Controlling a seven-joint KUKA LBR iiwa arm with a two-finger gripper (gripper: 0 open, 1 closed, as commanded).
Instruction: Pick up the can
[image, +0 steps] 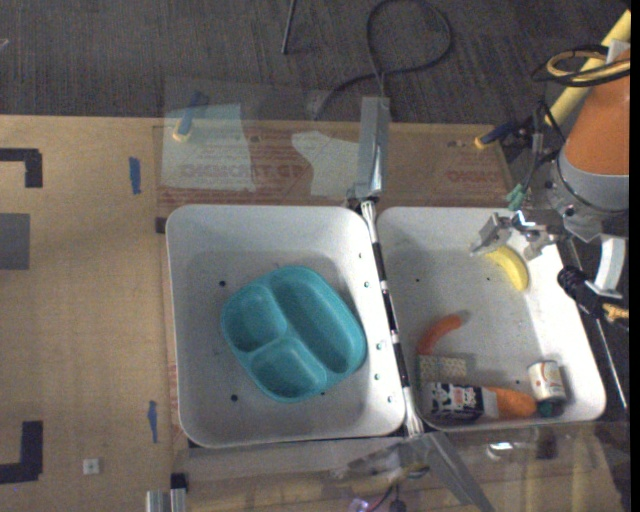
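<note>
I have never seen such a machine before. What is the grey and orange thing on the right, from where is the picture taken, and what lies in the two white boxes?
It is a robot arm reaching in from the right; one camera looks down from above at a slant. Its claw hovers over the right bin, just above a yellow banana-like piece. That bin also has an orange carrot-like toy, a black-and-white carton with an orange piece beside it, and the small can in the near right corner. The left bin holds a teal divided plate. Nothing is seen held in the claw.
</note>
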